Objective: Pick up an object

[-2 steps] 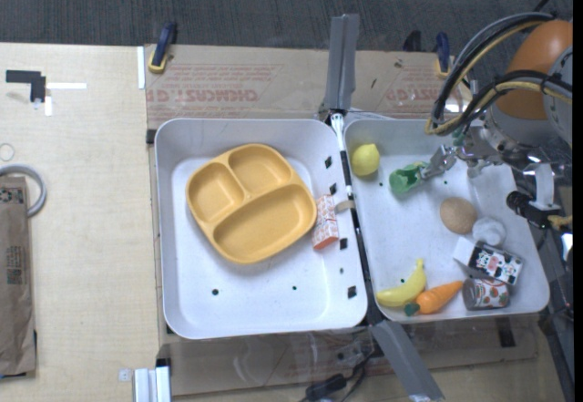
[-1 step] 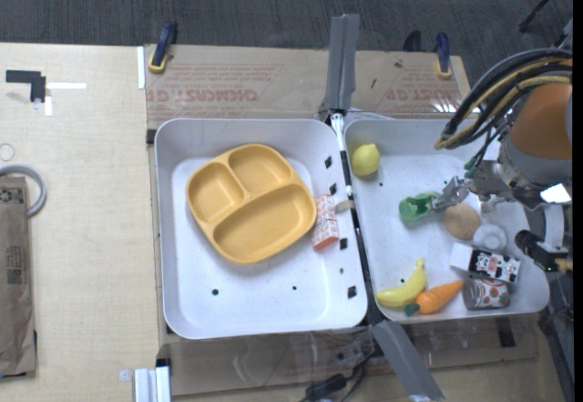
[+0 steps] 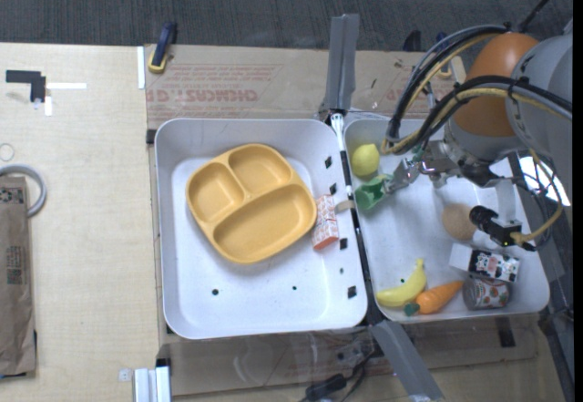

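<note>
The gripper [image 3: 401, 176] sits low in the right bin [image 3: 537, 295]; its grip state can't be told. A green toy [image 3: 369, 197] lies just left of it, touching or nearly so, below the lemon [image 3: 364, 159].

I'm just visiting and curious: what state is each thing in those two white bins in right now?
Yellow plate: right way up in the left bin, nothing on it.
Small packet: lying flat beside the plate.
Lemon: resting in the right bin.
Green object: at the gripper.
Banana: lying flat.
Carrot: lying beside the banana.
Can: on its side.
</note>
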You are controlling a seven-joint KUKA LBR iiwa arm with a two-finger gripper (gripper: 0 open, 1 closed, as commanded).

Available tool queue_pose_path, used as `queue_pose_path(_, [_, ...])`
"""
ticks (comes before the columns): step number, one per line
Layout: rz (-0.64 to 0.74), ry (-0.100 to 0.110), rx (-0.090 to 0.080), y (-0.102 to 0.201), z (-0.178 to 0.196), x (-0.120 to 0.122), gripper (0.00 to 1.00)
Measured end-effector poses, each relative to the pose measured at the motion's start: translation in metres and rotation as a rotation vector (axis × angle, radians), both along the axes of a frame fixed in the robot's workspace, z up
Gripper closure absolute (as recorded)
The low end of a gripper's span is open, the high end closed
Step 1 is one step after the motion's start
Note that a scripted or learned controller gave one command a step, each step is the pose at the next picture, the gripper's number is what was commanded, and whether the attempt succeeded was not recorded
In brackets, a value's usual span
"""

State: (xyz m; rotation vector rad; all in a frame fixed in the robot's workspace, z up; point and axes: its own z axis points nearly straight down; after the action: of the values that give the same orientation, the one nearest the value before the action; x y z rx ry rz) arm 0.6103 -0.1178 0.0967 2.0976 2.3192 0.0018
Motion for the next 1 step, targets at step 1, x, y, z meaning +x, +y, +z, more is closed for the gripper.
queue_pose_path(1, [0.115, 0.005, 0.004, -0.0477, -0.0014, -0.0404, 0.0])
